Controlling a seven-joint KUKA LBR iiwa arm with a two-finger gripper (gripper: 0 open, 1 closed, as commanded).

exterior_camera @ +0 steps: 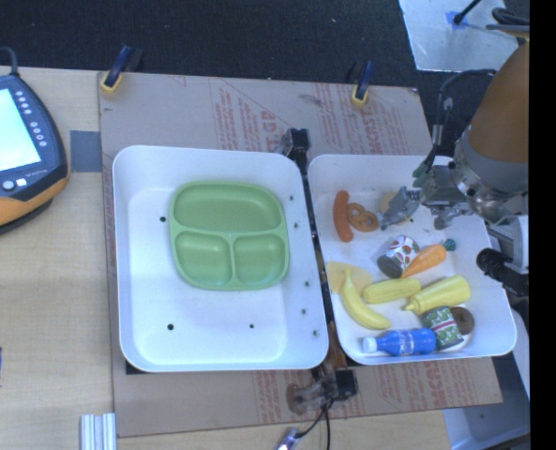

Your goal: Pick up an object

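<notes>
In the right bin (pixel 503 340), a blue-capped bottle (pixel 404 343) lies nearest, then a banana (pixel 360 306), a corn cob (pixel 391 291) and a carrot (pixel 425 260). Farther back, a pretzel (pixel 362 217) lies just left of the gripper (pixel 401 206), which hangs low over the bin's far part, grasp impossible to tell. The left bin (pixel 137 331) bears a green divided plate (pixel 230 234).

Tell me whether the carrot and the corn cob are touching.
Cannot tell. In the camera view the carrot lies just above the corn cob, their edges close, with no plain gap or contact.
</notes>
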